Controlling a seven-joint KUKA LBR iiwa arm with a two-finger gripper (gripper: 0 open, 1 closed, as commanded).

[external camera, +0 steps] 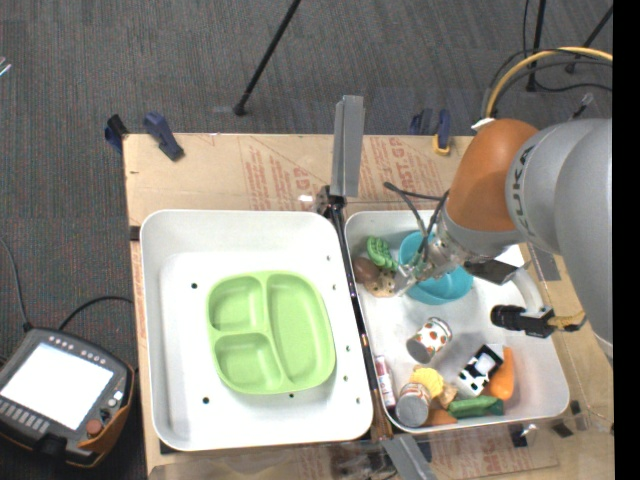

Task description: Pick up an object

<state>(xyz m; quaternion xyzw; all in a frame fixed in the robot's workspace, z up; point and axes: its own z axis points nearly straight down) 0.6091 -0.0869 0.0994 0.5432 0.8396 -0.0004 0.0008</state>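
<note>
Objects lie heaped in the right bin (545,368): blue bowl (445,283), green toy (380,250), brown toy (375,278), spotted cup (430,338), orange carrot (503,376). Hand (418,273) sits low at the bowl's left rim; grip state cannot be told. Left bin (170,268) holds a green divided plate (270,330).

A cardboard sheet (255,168) with red print covers the bench in the middle of the frame, and blue clamps (160,134) hold its upper edge at the upper left. A handheld control pendant (62,393) with a bright screen lies on the dark carpet (120,48) at the lower left, with a black cable running up from it. A thin dark tripod leg (272,46) crosses the carpet at the top centre, and a yellow hose (540,63) curves at the upper right.
</note>
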